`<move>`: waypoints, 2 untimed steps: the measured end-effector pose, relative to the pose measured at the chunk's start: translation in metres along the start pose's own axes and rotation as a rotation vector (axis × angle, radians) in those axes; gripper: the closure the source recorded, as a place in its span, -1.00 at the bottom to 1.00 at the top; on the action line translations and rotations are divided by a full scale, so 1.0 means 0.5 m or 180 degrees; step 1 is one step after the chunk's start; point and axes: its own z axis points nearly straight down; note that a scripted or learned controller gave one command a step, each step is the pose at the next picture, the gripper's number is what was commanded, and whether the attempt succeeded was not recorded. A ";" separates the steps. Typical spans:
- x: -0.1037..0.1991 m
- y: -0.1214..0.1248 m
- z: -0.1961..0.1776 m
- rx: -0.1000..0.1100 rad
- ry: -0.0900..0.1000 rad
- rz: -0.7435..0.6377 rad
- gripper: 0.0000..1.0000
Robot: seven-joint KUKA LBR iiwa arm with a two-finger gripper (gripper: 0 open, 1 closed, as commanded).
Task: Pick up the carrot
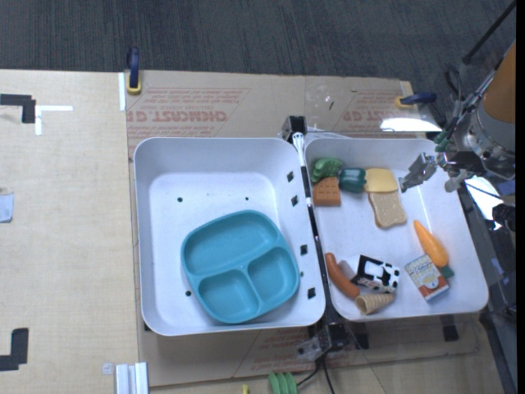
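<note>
The orange tapered carrot [431,244] is located beside the right edge of the right white bin [470,302], clear floor to its left. The two-finger gripper [420,171] is positioned open and empty near the bin's far right corner.

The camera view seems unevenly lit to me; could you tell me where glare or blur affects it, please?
In the camera view, bright glare washes out the far rim of the right bin and streaks beside the arm; the hand looks soft and slightly blurred; the carrot is evenly lit and sharp, and the blue tray shows only a soft sheen.
</note>
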 end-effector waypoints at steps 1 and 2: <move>-0.101 0.000 0.229 -0.0004 0.0003 -0.0778 -1.00; -0.112 -0.032 0.310 -0.0002 0.0015 -0.0611 -1.00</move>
